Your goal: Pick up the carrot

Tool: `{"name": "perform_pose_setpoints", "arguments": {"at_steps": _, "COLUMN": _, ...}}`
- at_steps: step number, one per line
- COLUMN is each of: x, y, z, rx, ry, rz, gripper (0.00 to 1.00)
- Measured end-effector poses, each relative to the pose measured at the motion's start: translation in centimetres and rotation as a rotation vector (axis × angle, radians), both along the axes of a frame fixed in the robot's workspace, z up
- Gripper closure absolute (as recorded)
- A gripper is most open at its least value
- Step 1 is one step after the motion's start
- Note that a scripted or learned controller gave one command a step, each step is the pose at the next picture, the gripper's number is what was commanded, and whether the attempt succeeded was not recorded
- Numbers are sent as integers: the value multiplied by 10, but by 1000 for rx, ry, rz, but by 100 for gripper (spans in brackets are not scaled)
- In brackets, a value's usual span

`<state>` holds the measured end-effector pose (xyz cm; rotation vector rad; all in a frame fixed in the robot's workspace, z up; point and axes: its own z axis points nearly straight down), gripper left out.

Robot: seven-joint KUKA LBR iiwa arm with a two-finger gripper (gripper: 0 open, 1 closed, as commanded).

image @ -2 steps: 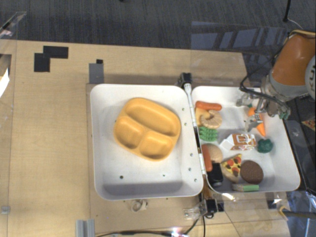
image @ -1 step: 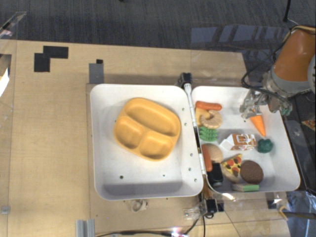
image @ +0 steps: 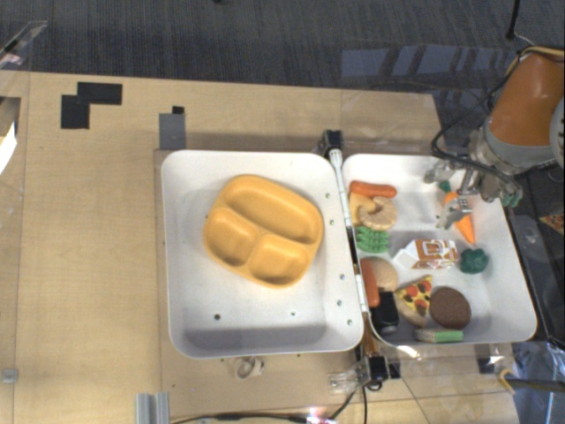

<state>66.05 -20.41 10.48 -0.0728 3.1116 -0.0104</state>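
The end effector (image: 461,193) hangs at the upper right of the frame, over the right bin (image: 521,281); whether it is open or closed I cannot tell. The carrot (image: 462,218) lies directly beneath it, seemingly touching, pointing lower right. This looks like the grasp step; next comes a firm close and a straight lift. Also in that bin: a sausage (image: 372,189), a green piece (image: 474,261), a pizza slice (image: 415,299), a brown disc (image: 449,306). The left bin (image: 190,237) holds a yellow divided plate (image: 263,229)
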Motion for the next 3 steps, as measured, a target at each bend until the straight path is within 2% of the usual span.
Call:
{"name": "perform_pose_setpoints", "arguments": {"at_steps": 1, "x": -15, "y": -3, "z": -13, "rx": -5, "ry": 12, "rz": 234, "gripper": 0}}
{"name": "perform_pose_setpoints", "arguments": {"at_steps": 3, "x": -68, "y": -2, "z": -16, "rx": -6, "ry": 17, "rz": 409, "gripper": 0}}
